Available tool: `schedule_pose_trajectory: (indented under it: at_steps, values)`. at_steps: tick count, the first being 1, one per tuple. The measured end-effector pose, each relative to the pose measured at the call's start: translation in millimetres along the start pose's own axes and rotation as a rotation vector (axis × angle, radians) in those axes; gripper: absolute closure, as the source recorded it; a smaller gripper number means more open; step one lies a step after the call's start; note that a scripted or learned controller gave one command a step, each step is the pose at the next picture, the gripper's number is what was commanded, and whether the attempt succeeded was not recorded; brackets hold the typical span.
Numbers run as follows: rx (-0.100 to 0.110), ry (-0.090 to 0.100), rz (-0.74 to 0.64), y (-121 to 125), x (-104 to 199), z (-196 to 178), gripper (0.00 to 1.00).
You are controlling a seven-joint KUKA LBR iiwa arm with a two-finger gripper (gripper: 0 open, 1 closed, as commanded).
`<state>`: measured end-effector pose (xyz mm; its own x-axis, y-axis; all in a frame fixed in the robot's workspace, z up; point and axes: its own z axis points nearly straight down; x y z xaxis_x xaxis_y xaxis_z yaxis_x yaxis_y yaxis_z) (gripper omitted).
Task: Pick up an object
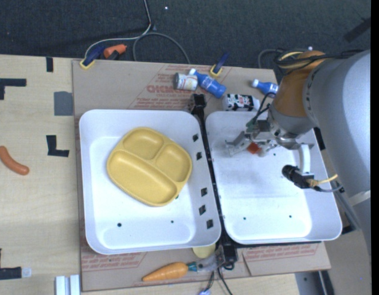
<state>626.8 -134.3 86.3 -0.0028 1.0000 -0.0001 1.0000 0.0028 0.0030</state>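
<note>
A toy sausage (13,160) is lying on the bench far to the left. A yellow divided plate (150,165) is sitting in the left bin (97,226), with a toy carrot (165,272) lying below it. In the right bin (269,220), the gripper (249,141) is reaching down beside a small red object (253,148); whether it is gripping the object, I cannot tell.

Small red object (253,147) (partly hidden) in the right bin (269,220).
</note>
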Motion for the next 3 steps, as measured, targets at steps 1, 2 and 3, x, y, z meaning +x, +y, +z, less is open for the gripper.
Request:
schedule_pose_trajectory:
  at_steps: [1, 2, 3]
  values:
    - [0.038, 0.003, 0.008, 35.1, -29.2, 4.5, 0.0]
    - [-0.001, -0.007, 0.001, 42.7, -27.1, -10.6, 1.0]
    - [0.003, 0.001, -0.002, 25.0, 35.9, -33.2, 1.0]
